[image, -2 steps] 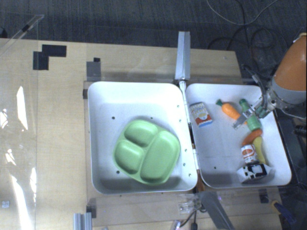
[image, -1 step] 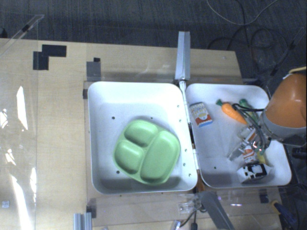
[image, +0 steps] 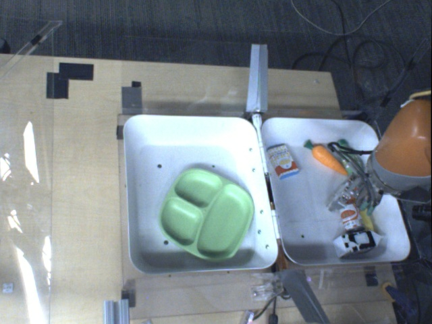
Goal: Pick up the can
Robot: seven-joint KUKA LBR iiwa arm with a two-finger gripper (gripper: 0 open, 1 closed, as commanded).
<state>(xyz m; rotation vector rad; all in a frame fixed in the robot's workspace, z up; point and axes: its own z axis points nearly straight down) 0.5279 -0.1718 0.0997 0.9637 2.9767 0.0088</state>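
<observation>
In the right bin, a small white can-like object with a red and blue label lies near the upper left corner, close to the divider. My gripper hangs low over the right side of that bin, well to the right of that object and below the carrot. Right under the gripper sits a small red-and-white item; what it is cannot be made out. The arm's orange band covers the bin's far right edge.
A black-and-white object lies in the right bin's lower right corner, with a yellow piece beside the gripper. The left bin holds a green divided plate. A metal rail stands behind the bins.
</observation>
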